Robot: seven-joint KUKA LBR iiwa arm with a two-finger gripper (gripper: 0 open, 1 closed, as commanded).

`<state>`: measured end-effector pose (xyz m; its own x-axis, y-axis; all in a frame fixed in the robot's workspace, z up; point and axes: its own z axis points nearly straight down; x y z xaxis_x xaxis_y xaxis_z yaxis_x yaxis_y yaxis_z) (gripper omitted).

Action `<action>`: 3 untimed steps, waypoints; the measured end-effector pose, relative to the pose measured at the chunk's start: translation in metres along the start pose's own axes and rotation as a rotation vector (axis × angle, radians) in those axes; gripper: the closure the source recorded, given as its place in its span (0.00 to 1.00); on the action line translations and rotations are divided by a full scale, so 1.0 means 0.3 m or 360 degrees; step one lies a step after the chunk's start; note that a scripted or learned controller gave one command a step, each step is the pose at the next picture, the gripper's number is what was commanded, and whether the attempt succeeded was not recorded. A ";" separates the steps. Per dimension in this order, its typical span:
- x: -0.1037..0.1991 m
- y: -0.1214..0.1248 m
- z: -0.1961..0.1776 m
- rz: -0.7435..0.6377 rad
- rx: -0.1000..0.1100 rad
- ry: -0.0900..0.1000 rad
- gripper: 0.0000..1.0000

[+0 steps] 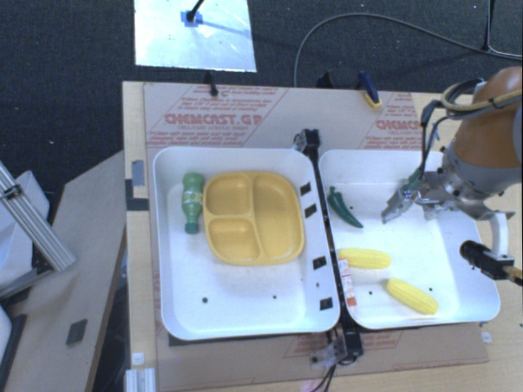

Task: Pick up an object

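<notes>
**My gripper hangs over the right bin with nothing in it**

My gripper (398, 204) sits over the upper middle of the right bin (458, 310), its fingers (391, 211) pointing toward the divider between the two bins. They look slightly parted to me, though they are small and dark against the white floor, so I would not swear to how wide the gap is. Nothing lies between them. Behind the fingers my wrist runs back to the right, where the orange band (490, 137) wraps my grey arm.

Just beside my fingertips, toward the divider, lies a green pepper (344, 207), slanted, apart from me but near. Further down the same bin are two ears of yellow corn: one corn cob (365, 258) close to the divider, and a second corn cob (412, 296) lower and nearer the front wall, tilted. Both are well clear of my fingers.

Across the divider, the left bin (245, 317) bears a yellow divided plate (252, 217) with three compartments. A green bottle (192, 202) lies just beside the plate's left edge, its cap end toward the bin's front.
</notes>
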<state>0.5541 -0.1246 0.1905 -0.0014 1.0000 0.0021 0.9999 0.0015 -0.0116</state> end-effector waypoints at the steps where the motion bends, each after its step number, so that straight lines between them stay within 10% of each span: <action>1: 0.001 0.010 -0.022 -0.0004 -0.0020 -0.0003 0.00; 3: 0.041 0.047 0.299 -0.0005 -0.0017 -0.0003 0.00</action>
<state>0.5672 -0.1121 0.1007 -0.0048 1.0000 0.0005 1.0000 0.0048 -0.0007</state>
